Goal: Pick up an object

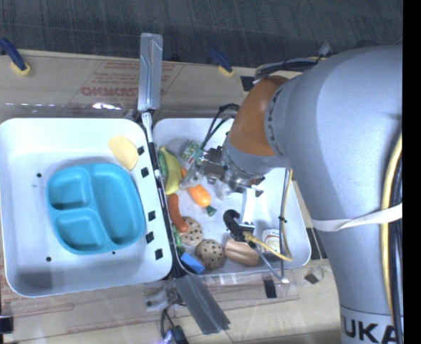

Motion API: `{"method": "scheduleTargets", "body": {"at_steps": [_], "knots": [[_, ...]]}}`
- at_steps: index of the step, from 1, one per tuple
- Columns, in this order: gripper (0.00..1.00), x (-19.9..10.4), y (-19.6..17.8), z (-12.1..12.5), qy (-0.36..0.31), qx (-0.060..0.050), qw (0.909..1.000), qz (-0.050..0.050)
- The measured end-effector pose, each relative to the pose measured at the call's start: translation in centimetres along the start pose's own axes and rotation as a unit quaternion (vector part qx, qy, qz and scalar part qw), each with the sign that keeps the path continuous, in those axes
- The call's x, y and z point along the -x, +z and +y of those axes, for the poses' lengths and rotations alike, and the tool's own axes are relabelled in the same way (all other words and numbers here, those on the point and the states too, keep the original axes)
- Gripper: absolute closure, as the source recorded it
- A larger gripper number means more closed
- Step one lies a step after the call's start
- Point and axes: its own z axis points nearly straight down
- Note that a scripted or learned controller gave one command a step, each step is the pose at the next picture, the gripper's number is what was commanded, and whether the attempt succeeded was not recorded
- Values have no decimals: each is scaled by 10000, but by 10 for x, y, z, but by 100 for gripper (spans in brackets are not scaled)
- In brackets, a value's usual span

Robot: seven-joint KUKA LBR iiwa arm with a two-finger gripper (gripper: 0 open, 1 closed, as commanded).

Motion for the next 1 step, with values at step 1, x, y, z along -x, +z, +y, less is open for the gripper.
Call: {"method": "scheduleTargets", "body": {"at_steps": [1], "knots": [[100, 0, -10, 0, -17, -14, 10000, -1]]}}
